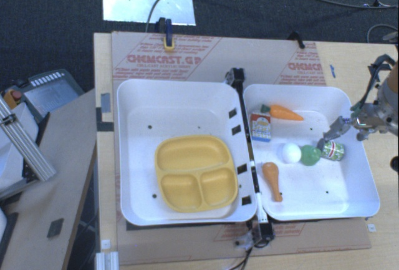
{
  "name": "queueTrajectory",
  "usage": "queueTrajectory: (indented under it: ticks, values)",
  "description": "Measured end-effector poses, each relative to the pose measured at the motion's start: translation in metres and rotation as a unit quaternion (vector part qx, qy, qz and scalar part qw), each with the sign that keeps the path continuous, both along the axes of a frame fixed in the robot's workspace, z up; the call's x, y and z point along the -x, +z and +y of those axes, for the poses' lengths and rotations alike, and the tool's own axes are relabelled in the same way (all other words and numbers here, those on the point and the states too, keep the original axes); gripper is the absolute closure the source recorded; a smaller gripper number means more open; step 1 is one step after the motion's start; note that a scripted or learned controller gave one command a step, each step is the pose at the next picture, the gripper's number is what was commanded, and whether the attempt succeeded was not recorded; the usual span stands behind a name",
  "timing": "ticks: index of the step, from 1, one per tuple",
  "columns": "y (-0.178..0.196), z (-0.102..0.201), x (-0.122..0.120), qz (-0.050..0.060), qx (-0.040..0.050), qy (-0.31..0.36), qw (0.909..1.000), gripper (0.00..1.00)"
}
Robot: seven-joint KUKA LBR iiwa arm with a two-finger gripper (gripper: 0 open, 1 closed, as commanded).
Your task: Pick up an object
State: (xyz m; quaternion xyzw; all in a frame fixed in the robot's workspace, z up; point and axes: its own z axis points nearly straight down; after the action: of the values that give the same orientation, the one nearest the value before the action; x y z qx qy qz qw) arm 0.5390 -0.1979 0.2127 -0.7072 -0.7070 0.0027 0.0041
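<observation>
Drumstick (272, 179) frontmost; hand (328, 139) touching can (333, 151).

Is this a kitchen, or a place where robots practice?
Probably a robot practice lab, not a kitchen. A robot arm reaches over two white bins clamped to a bench. The food looks like toys: a carrot and a drumstick. Cables run over the carpet.

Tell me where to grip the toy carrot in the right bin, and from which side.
Grip the carrot across its thick orange middle, coming straight down. It lies flat and tapers rightward, so the tip would probably slip. Its long sides look free, though the small carton sits close to its green end.
</observation>
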Motion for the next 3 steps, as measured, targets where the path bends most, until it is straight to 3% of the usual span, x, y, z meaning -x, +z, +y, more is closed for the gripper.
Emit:
queueTrajectory:
  ticks: [1,2,3]
  values:
    - [0.006,0.001,-0.003,-0.005,0.0012,0.002,1.0000,0.00]
    - [-0.056,0.002,-0.006,-0.004,0.0009,0.001,1.0000,0.00]
    - [-0.092,0.006,-0.012,-0.015,0.0041,0.001,0.9999,0.00]
